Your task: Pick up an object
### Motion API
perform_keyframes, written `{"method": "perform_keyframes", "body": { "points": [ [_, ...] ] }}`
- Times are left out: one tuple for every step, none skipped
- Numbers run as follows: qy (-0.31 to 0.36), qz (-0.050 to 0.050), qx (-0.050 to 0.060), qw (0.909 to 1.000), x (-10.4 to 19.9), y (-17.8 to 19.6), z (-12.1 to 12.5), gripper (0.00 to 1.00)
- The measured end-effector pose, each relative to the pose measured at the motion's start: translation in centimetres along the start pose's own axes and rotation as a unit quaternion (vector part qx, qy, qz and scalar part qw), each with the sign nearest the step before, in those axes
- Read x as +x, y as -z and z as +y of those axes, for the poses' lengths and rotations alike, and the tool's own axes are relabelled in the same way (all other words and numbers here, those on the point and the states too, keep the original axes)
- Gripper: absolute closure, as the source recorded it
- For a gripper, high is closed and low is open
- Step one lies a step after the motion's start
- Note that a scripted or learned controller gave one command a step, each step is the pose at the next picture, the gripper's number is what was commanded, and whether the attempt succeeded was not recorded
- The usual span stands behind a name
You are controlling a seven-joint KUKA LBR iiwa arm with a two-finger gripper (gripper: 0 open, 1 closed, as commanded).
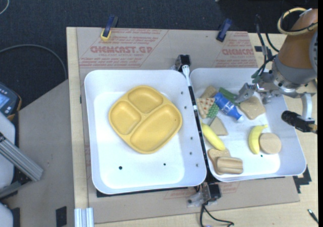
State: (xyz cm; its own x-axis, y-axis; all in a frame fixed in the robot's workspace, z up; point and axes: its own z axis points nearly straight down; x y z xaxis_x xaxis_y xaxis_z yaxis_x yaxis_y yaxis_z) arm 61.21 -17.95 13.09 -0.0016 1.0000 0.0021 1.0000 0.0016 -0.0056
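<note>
My gripper (256,93) hangs over the back of the right bin (298,156), its fingers spread and open with nothing between them. Just under and in front of it lies a tan toast slice (252,108). To the left of the toast are a blue bottle (228,107), a green piece (226,93) and a waffle cracker (206,104). Nearer the front lie two yellow bananas (212,137) (255,138), a round tan biscuit (270,144) and a bread roll (228,164).
The left bin (101,170) holds a yellow divided plate (145,118). A black clamped rail (194,115) runs between the two bins. The arm's grey body with its orange band (298,44) stands over the right bin's back right corner.
</note>
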Motion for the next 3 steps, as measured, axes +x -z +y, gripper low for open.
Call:
{"method": "perform_keyframes", "body": {
  "points": [
    [0.000, -0.001, -0.002, 1.0000, 0.1, -4.7, 0.1, 0.00],
    [0.000, -0.003, -0.006, 1.0000, 0.0, -3.3, 0.2, 1.00],
    [0.000, -0.002, -0.005, 1.0000, 0.8, 2.6, 0.4, 1.00]
  ]
}}
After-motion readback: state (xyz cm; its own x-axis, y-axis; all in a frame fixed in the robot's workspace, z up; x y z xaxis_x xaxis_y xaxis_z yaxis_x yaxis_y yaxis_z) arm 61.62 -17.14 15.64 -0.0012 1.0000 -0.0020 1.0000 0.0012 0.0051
